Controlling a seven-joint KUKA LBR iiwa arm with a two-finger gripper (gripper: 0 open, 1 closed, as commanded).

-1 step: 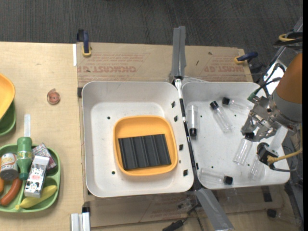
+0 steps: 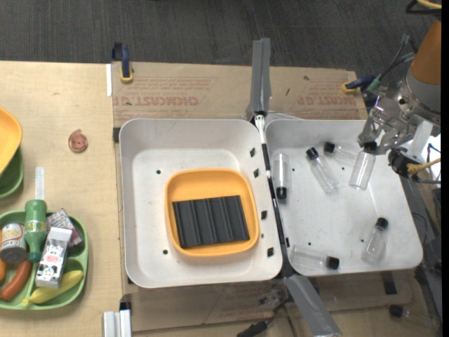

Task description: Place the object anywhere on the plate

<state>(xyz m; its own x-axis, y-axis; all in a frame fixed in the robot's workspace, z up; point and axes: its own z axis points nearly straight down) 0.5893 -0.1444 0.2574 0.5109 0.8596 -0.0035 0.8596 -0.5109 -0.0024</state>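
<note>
Gripper [image 2: 370, 144] above clear vial [image 2: 362, 170]

Grey metal arm [image 2: 414, 107], orange band, dark cables, pale fingers [image 2: 370, 143]

At nine o'clock on the wooden bench [image 2: 56, 104], a green tray [image 2: 74, 276] carries a green bottle [image 2: 34, 225], a small carton [image 2: 50, 257], a can [image 2: 12, 236], a sausage [image 2: 15, 281] and a banana [image 2: 52, 290]. A yellow bowl [image 2: 7, 140] sits above it, a small pink disc [image 2: 78, 142] just beside. Cardboard [image 2: 189, 93] lies at twelve o'clock.
</note>
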